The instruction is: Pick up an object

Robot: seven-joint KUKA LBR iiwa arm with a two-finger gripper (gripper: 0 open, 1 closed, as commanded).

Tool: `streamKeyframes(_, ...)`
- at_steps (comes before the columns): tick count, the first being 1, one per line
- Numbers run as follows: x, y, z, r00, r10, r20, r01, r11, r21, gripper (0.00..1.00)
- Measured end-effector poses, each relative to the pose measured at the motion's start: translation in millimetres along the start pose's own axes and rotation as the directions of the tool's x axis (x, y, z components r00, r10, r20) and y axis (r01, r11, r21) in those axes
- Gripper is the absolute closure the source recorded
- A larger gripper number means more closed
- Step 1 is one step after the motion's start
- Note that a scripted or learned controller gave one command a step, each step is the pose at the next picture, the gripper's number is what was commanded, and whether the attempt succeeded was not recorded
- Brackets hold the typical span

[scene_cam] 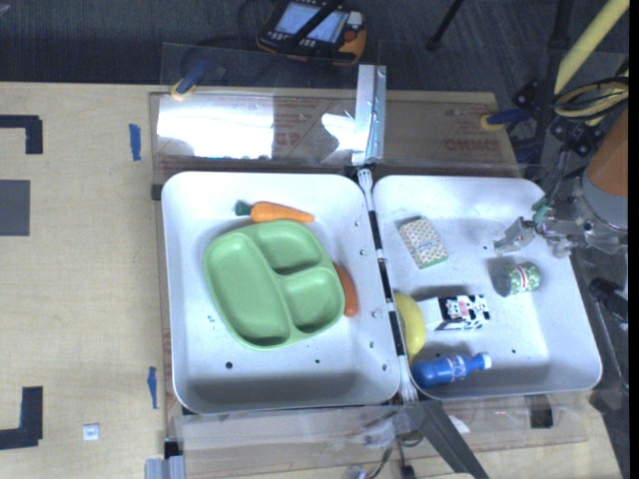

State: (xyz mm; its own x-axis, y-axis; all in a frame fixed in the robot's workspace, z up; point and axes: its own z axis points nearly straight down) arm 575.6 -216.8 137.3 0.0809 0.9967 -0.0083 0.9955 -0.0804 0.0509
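Gripper (521, 234) sits at 3 o'clock over the right bin (579, 367), can't tell its state. Small green can (519, 278) lies just below it at 6, nearest target. You'd want to centre over it, then descend straight

Readable text: none that I can make out anywhere.
Cardboard behind bins (469, 133): faint reddish print, upper middle and upper right of frame, letters too blurred to read.
Handheld screen (310, 23): top centre, lit display, content too small to read.
Patterned packet (422, 240): right bin, upper left part, printed pattern, no legible words.
Black-and-white carton (463, 311): right bin centre, graphics only, nothing I can read.
Small can (519, 278): right bin, below my gripper (521, 230), greenish label, unreadable.
Blue bottle (449, 368): right bin bottom, no readable label.
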Motion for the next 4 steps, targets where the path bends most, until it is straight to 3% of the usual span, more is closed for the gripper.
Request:
streamKeyframes(2, -1.0, -1.0, 0.5, 0.998, -0.07, 0.001, 0.07, 0.998, 0.001, 0.0)
streamKeyframes(4, -0.2, 0.3, 0.5, 0.999, -0.034, 0.001, 0.034, 0.999, -0.004, 0.0)
